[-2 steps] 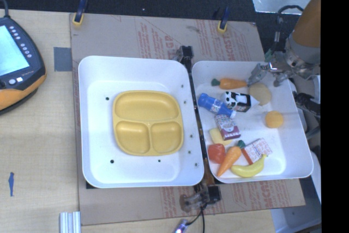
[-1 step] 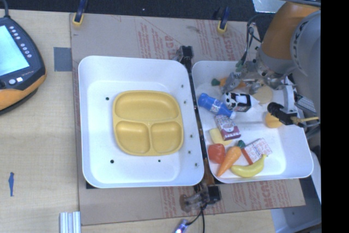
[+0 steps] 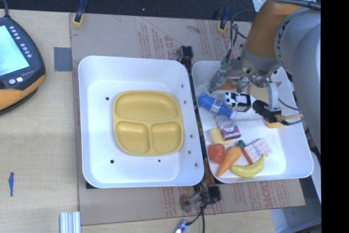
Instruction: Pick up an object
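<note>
With the gripper low over the right bin, grasp state impossible to tell, the bottle lies just below-left of it and the cow directly beneath, so it should centre on one object before descending.

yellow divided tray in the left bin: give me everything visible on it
The yellow divided tray looks like matte moulded plastic with rounded corners. It has three compartments: one long one along the far side, two smaller ones along the near side. It lies flat, open side up, roughly centred on the floor of the left white bin. The compartments hold nothing.
</note>
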Tool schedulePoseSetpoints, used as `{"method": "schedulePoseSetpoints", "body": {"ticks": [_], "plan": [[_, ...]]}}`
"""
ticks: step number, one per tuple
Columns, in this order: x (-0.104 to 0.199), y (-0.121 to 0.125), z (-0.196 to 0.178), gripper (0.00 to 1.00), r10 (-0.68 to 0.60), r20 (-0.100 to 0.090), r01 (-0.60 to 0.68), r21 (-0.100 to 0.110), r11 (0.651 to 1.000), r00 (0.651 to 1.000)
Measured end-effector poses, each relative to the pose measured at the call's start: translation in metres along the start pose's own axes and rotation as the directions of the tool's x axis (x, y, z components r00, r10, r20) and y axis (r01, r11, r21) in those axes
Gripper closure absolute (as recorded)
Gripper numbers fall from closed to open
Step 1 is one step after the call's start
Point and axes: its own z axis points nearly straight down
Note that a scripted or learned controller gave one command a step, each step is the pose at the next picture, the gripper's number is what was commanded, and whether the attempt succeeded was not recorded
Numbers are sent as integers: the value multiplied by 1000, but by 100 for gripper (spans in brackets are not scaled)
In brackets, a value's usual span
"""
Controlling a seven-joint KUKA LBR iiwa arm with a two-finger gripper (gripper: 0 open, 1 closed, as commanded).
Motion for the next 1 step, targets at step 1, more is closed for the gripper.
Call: {"method": "schedulePoseSetpoints", "body": {"ticks": [1], "plan": [[-12,0,0,0,2,0,-2,-3,1000,1000]]}}
